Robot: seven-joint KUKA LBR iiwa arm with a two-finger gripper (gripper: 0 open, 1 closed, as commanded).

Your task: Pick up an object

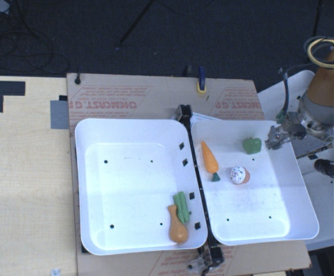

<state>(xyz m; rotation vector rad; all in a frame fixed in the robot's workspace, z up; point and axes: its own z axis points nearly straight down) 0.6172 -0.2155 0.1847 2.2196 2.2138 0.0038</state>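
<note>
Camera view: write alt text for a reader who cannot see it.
Two shallow white bins sit side by side on a bench, with the robot arm's gripper at the right bin's far right rim, near a green toy. That bin also holds a carrot and a speckled white ball; the left bin holds an orange gourd beside a green piece.

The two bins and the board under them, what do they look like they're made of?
The left bin and right bin look like moulded plastic: plain white, smooth, with rounded rims and a slight sheen. The board beneath looks like cardboard: flat brown, matte, with red printed lettering. That is judged by look alone.
</note>
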